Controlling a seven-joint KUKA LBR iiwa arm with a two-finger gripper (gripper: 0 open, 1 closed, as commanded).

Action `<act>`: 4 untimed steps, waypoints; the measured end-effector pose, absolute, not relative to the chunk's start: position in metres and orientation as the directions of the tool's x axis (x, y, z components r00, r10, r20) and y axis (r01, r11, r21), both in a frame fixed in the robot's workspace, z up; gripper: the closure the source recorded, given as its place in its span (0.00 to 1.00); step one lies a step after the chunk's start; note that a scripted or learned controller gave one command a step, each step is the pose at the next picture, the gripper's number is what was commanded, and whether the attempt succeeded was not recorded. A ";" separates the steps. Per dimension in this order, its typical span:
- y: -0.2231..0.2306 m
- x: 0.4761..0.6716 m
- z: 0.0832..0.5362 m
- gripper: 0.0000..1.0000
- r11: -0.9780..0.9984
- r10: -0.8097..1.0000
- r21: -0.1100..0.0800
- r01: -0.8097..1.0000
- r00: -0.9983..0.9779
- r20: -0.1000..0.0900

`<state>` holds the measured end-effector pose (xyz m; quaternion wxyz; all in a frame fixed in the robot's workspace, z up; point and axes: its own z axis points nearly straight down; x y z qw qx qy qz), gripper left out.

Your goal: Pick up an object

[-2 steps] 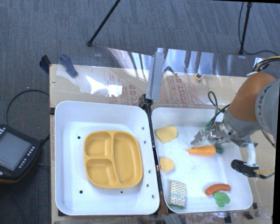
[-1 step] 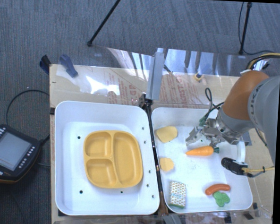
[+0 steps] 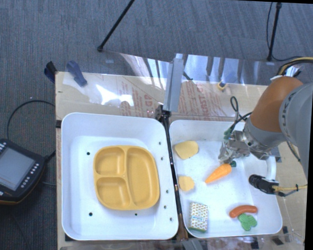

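My gripper [image 3: 227, 157] hangs low in the right bin [image 3: 198, 131], right at the upper, leafy end of an orange toy carrot [image 3: 218, 173]. The carrot lies slanted on the bin floor. Whether the carrot's tip is between the fingers is hidden by the gripper body. Other pieces in this bin: a pale yellow chip [image 3: 187, 149] at the upper left, a smaller yellow piece [image 3: 186, 183] below it, a patterned green-white box [image 3: 198, 216] at the front, a red sausage [image 3: 243, 210] and a green piece [image 3: 247, 222] at the front right.
The left bin [image 3: 76, 143] holds a yellow divided plate [image 3: 126, 177]. A black cable plug [image 3: 261, 182] hangs over the right bin beside the arm. A metal post [image 3: 174, 86] stands behind the gap between the bins. A teach pendant [image 3: 11, 170] lies on the floor at left.
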<state>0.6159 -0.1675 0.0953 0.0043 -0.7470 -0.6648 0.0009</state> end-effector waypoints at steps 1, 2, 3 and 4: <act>-0.168 0.616 0.095 0.00 -0.116 0.993 -0.008 0.993 0.116 0.004; -0.140 0.546 0.086 0.00 -0.164 0.986 -0.008 0.986 0.164 0.002; -0.150 0.493 0.086 0.00 -0.105 0.995 -0.006 0.995 0.105 0.002; -0.096 0.474 0.086 0.00 0.026 1.000 -0.007 1.000 -0.026 0.003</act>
